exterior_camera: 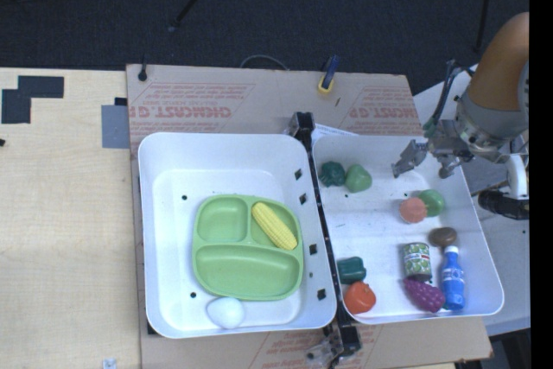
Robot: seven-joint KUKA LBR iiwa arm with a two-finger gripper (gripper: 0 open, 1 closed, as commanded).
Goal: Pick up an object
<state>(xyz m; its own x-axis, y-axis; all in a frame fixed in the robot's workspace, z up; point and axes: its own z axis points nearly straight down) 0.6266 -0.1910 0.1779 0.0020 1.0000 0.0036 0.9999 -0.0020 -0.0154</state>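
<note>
The gripper (429, 160) hangs at the upper right of the frame, over the top right part of the right bin (380, 186), with its two fingers spread open and nothing between them. One fingertip shows to the left at about the bin's upper middle and the other lower right, near the bin's rim.

Below it in the right bin lie the loose things. A pink ball (413, 209) touches a green round piece (431, 202) just below the gripper. A brown oval piece (442, 237) sits beneath them. A small green can (416, 260) stands upright, and just right of it a blue bottle (452, 277) lies with its long axis running nearly up and down the frame, white cap toward the top. A purple grape bunch (423, 294) lies slantwise at the can's foot. Two green pieces (345, 176) sit side by side at the bin's upper left; a dark green block (351, 269) and an orange-red fruit (359, 297) sit at its lower left.

In the left bin (164, 186) a green divided tray (246, 259) holds a yellow corn cob (274, 225), its long axis slanting from upper left to lower right. A white egg (226, 312) lies just below the tray
</note>
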